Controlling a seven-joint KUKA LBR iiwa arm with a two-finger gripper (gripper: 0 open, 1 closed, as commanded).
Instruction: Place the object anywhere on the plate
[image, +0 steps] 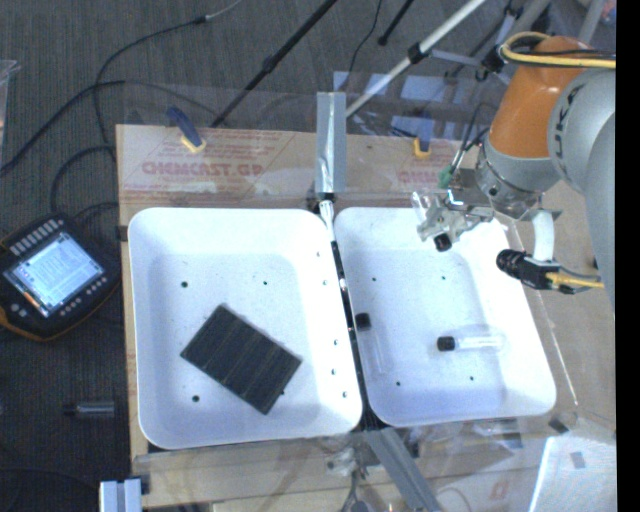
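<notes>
Gripper (441, 228) near back edge of right bin (520, 390), too small and blurry: cannot tell its state. Clear tube with black cap (468, 343) lies in right bin. Dark plate (241, 358) in left bin (160, 420).

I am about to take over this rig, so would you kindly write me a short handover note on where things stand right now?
Gripper: hovering over the far edge of the right bin, nothing between its fingers.
Object: a small clear tube with a dark cap lies on the right bin's floor, nearer the front.
Plate: the dark ribbed plate lies in the left bin, with nothing on it.
Done: nothing yet.
Left: grasp the tube, carry it across, set it on the plate.
</notes>
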